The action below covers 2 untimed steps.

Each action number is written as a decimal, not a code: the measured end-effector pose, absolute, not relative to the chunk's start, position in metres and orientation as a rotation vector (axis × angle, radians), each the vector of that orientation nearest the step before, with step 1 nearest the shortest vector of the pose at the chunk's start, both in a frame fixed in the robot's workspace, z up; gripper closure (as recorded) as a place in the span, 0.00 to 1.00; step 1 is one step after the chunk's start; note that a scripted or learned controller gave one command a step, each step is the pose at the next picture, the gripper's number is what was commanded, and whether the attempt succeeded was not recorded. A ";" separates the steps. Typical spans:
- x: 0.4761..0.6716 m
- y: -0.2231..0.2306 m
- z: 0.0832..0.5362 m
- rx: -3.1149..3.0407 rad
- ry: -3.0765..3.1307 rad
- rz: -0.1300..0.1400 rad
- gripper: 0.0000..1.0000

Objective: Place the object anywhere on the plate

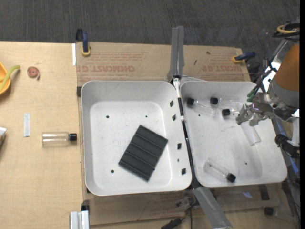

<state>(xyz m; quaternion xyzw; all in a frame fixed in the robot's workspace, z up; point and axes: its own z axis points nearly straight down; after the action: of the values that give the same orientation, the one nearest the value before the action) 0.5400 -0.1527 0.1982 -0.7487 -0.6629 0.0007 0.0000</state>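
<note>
A dark ribbed rectangular plate (143, 152) lies tilted on the floor of the left bin (95, 128). Several clear vials with black caps lie in the right bin (267, 175): one near the back left (199, 107), another beside it (228, 111), and one near the front (220, 171). My gripper (247, 115) hangs over the right bin's right side, far from the plate. Just below it is a clear vial (253, 135); whether the gripper touches it is unclear.
On the bench left of the bins lie a clear vial with a black cap (58, 137), a small white strip (26, 125), a pink disc (32, 71) and a yellow object (5, 79). Clamps (84, 43) hold the cardboard behind the bins.
</note>
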 end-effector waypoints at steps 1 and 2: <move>0.560 -0.021 0.335 -2.157 -2.284 0.005 1.00; 0.545 0.060 0.213 -2.000 -2.420 0.006 1.00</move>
<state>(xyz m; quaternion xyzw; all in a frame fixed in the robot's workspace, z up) 0.5449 0.0596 0.2125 -0.6369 -0.7709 0.0020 0.0010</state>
